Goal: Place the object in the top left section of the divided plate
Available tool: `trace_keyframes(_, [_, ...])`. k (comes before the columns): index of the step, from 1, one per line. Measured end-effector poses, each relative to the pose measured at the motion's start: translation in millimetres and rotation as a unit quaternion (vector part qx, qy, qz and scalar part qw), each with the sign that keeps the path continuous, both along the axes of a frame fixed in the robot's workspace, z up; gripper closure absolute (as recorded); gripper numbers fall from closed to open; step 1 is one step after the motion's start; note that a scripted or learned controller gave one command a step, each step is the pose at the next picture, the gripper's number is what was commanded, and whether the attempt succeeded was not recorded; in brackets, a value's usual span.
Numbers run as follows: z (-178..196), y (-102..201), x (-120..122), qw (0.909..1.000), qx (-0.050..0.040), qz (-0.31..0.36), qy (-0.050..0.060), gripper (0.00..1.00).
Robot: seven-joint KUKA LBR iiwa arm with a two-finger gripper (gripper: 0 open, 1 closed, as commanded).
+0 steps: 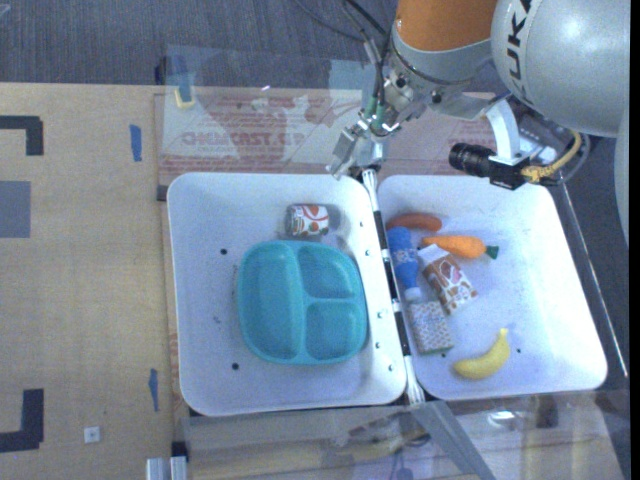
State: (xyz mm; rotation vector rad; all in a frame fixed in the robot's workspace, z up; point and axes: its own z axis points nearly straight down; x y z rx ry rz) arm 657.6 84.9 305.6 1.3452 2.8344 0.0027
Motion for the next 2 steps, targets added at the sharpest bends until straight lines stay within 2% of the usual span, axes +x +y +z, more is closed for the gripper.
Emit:
trace_keyframes(1, [11, 1, 1, 1.0, -0.0002, 0.001, -0.002, 1.0])
trace_keyframes(2, [-9, 14, -19, 0.9963, 0.0, 0.086, 0.002, 1.0])
